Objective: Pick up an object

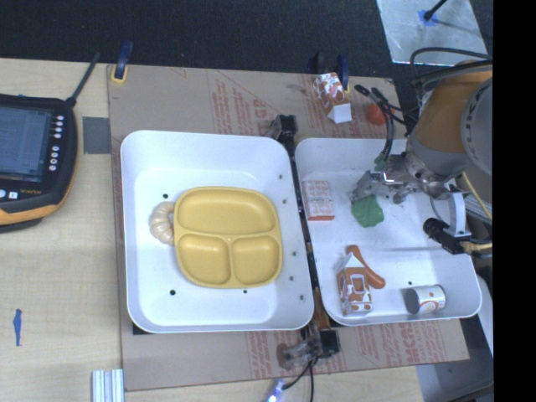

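The right bin (435, 249) holds several small objects. A green lump (367, 213) lies near its middle, and my gripper (383, 184) hangs just above its far right side, close to it. A red and white packet (318, 199) lies by the bin's left wall. A gingerbread-house toy (354, 286) stands at the front, with an orange sausage shape (369, 268) leaning beside it. A small can (425, 300) lies on its side at the front right.
The left bin (151, 291) carries a yellow divided plate (228, 235) with a beige bread-like piece (161, 222) at its left. Behind the bins sit a small carton (332, 90) and an orange item (377, 114). A control pendant (29, 157) rests at far left.
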Robot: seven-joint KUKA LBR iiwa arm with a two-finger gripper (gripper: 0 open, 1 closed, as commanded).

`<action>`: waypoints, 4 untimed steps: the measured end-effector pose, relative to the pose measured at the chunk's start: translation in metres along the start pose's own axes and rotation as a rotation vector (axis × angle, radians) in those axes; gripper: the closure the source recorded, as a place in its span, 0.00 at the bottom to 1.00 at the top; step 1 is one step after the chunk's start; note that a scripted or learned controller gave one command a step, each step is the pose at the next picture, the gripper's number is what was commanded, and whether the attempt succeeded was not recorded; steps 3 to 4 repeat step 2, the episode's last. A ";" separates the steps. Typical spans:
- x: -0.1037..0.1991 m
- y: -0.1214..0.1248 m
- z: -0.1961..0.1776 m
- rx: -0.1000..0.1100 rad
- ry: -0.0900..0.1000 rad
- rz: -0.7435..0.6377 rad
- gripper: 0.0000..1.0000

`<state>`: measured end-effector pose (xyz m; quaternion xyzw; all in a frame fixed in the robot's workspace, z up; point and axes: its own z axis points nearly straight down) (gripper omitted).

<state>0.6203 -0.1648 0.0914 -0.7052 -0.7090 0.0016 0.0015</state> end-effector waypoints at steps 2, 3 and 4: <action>0.016 -0.038 -0.010 0.002 -0.002 -0.001 1.00; 0.016 -0.038 -0.010 0.002 -0.002 -0.001 1.00; 0.016 -0.038 -0.010 0.002 -0.002 -0.001 1.00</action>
